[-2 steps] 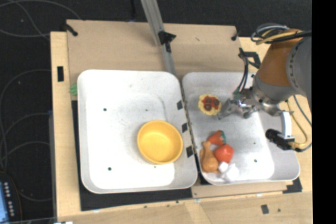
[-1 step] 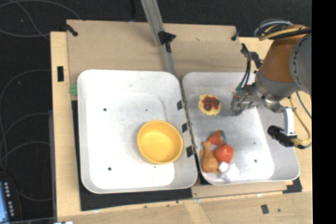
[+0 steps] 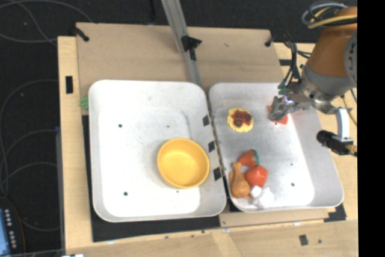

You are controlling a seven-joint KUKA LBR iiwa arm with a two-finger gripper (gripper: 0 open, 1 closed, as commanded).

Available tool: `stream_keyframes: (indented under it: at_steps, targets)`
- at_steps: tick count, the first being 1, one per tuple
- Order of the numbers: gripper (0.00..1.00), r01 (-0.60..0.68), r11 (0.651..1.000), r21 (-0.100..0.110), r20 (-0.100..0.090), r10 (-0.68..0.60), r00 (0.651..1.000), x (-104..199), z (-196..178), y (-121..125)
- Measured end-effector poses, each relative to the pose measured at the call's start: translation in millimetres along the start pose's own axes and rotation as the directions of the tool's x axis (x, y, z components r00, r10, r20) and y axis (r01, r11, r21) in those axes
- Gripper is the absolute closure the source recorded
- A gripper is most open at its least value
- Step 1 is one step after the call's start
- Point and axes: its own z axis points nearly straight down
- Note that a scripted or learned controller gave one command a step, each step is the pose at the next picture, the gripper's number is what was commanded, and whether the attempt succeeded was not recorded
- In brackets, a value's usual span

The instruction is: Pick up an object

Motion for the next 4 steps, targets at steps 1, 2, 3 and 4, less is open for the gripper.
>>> stream_keyframes:
  at_steps: [1, 2, 3, 4]
  targets:
    - [1.00, 0.000, 1.000, -0.002, 0.001, 0.000, 1.000, -5.5, -64.1, 4.1]
    - [1.00, 0.002, 1.000, 0.005, 0.000, -0.002, 1.000, -6.3, -86.2, 4.8]
    - [1.00, 0.004, 1.000, 0.005, -0.002, -0.004, 1.000, 48.9, -93.5, -1.2]
    - [1.00, 0.003, 1.000, 0.007, -0.001, -0.003, 1.000, 107.1, -80.8, -7.9]
